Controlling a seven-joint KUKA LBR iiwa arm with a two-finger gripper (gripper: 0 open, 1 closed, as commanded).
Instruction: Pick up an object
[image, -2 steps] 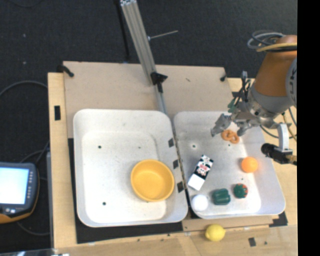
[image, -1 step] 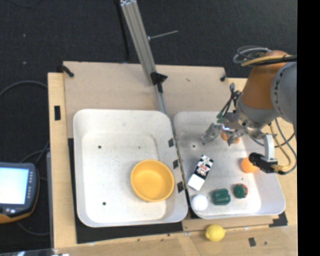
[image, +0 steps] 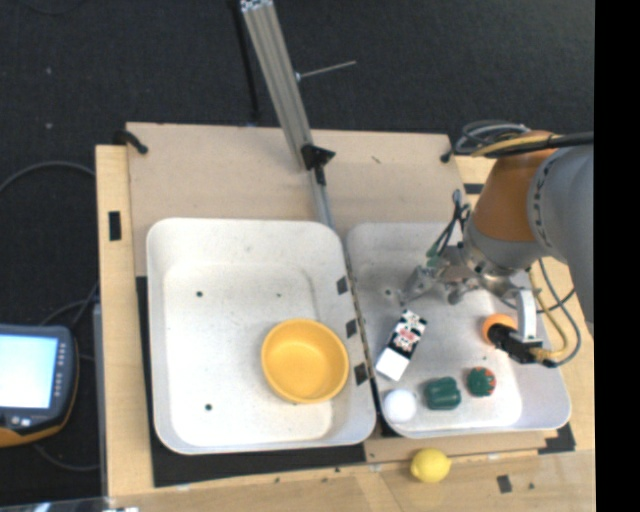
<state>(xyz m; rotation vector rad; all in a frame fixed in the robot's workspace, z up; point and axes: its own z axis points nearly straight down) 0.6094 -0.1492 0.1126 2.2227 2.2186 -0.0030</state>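
My gripper hangs over the upper middle of the right bin, its two fingers spread open with only bare bin floor between them. Just below and left of it lies a small white, black and red box, apart from the fingers. Along the bin's near side sit a white ball, a dark green block and a red and green strawberry-like toy. An orange object lies to the right, partly behind a black cable fitting.
A yellow bowl stands in the left bin, near its right wall. A yellow lemon lies on the bench in front of the right bin. A slanted metal pole rises behind the bins.
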